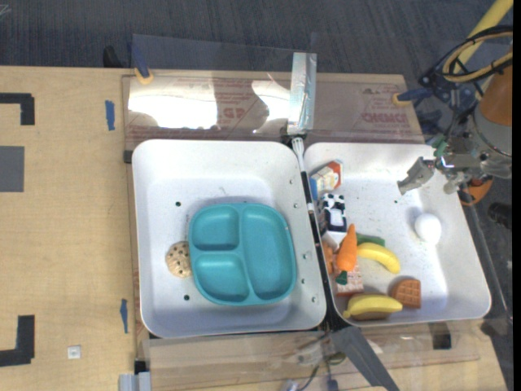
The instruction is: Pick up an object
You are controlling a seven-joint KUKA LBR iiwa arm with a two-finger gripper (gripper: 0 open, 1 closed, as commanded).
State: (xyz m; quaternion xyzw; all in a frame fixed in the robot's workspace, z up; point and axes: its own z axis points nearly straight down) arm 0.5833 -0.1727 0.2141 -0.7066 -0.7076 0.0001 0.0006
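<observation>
**Arm poised at bin's edge, toys waiting below**

The gripper point(431, 176) of a grey KUKA arm point(496, 112) hangs over the upper right part of the right bin point(464, 296), reaching in from the right. Its two fingers point(413, 174) stand parted, with nothing between them; the white floor of the bin shows through the gap.

Just below the gripper and apart from it lies a white ball point(427, 226). The other toys crowd the bin's left wall. An orange carrot point(348, 249) lies with its long axis running nearly top to bottom, tilted slightly. Beside it a yellow banana point(378, 256) slants down to the right, and a second banana point(374, 305) lies almost level along the near wall. A brown waffle point(406, 292) sits between the two, to their right. Farther up the wall are a black-and-white toy point(332, 213) and a small orange-and-white carton point(327, 174); any print on it is too small to read.

In the left bin point(159, 300) a teal divided plate point(242, 253) rests at a slight slant, and a cookie point(178, 259) touches its left edge.

Red lettering on the cardboard point(366, 108) behind the bins is blurred by glare and cannot be read.
</observation>
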